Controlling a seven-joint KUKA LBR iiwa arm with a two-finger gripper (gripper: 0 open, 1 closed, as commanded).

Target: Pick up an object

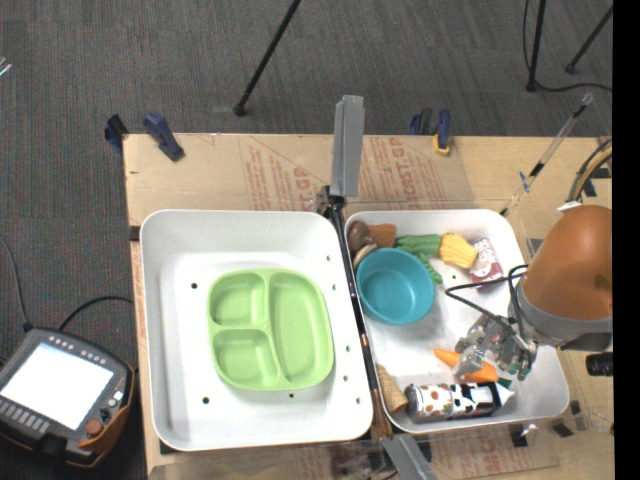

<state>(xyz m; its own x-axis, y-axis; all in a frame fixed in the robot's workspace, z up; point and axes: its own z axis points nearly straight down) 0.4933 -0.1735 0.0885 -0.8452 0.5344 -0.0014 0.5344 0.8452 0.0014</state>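
Camera view from above takes in two white bins side by side, and the blue bowl (396,285) in the right bin (545,393) serves as the landmark. Well to the left of the bowl, in the left bin (165,268), a green divided plate (270,328) lies flat. Just behind the bowl, along the far wall, sit a brown piece (372,235), a green vegetable toy (420,244), a yellow corn toy (459,251) and a small red-and-white item (487,260). In front of the bowl and to its right, an orange carrot toy (466,365) lies on the bin floor, with a black-and-white patterned carton (455,399) on its side just beyond it, near the front wall, and a tan cone-shaped piece (392,390) beside the carton's left end. The gripper (497,351) hangs low to the right of the bowl, right at the carrot — its parts blur together, so whether the claw is released or clenched, I cannot tell. The arm's orange band (572,263) rises above it.
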